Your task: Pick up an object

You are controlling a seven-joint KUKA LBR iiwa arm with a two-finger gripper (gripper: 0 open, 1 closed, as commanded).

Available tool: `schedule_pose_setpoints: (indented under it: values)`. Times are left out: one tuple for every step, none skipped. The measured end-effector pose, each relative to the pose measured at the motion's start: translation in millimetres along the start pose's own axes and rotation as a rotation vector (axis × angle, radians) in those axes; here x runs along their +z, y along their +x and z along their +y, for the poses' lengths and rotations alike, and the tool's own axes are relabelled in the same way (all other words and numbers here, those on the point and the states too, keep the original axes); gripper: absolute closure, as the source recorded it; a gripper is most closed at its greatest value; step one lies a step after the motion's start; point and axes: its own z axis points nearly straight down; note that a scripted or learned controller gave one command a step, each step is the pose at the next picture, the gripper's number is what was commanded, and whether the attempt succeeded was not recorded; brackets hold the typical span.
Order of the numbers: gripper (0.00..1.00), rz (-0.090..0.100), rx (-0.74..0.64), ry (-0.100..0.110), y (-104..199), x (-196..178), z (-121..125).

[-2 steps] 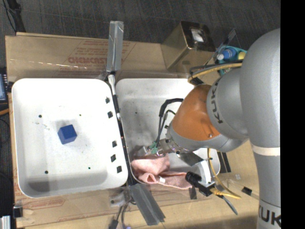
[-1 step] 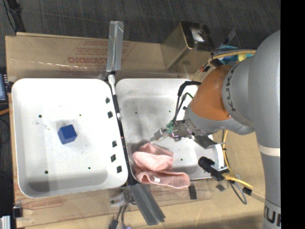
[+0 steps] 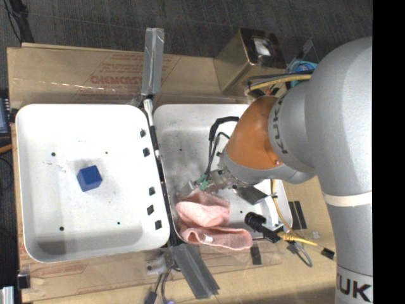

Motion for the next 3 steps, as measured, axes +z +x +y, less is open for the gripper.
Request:
schedule_pose_setpoints:
  values:
    - [1.0,0.001,-0.003,0.002,0,-9,0]
    - [1.0,-0.001,0.183,-0.003,75,-101,46]
    - [1.0,-0.001,-0.103,0.001,62,-99,32]
